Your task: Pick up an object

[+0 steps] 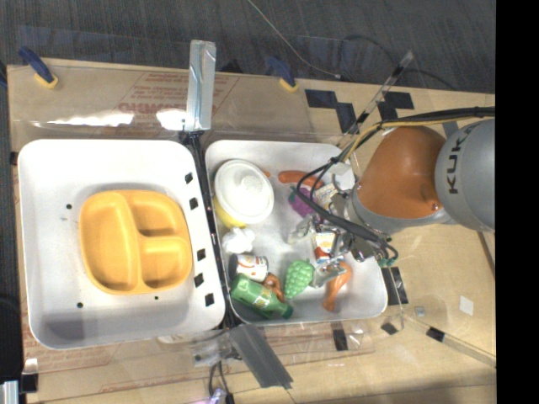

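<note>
My gripper (325, 247) hangs low over the right part of the right bin (370, 305), under the orange wrist band. Several small objects lie in that bin. A white round bowl on a yellow base (244, 192) sits at its left. A green bottle (261, 298) lies along the front edge, with a green bumpy toy (297, 278) just to its right. An orange curved piece (337, 286) lies directly below the gripper. A purple object (301, 200) and an orange sausage shape (290, 176) sit near the back. The gripper's tip is lost among cables and clutter.
The left bin (42, 310) holds a yellow divided tray (135, 241). A small white toy (238, 241) and a small red-and-white figure (251, 266) lie by the divider between the bins. Black cables loop around the wrist (337, 200).
</note>
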Robot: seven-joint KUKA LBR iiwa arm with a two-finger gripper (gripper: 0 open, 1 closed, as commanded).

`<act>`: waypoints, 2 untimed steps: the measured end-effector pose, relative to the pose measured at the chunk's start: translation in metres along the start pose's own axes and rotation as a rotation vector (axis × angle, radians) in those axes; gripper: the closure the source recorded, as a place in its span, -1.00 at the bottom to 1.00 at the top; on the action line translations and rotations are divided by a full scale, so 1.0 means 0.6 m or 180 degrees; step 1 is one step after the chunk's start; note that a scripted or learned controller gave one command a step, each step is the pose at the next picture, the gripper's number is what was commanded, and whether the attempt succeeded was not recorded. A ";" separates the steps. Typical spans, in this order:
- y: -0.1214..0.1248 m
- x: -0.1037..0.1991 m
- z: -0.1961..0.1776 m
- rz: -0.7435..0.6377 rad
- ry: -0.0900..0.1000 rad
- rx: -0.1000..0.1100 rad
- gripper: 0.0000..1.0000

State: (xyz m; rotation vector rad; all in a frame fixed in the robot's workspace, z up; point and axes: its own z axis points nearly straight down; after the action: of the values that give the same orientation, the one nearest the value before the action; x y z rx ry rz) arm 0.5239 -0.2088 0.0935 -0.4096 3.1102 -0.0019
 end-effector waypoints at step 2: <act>0.014 0.052 0.002 -0.0227 0.0011 -0.0005 -1.00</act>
State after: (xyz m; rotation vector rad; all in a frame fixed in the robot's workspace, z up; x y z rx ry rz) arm 0.4914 -0.2091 0.0922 -0.5209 3.0972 -0.0003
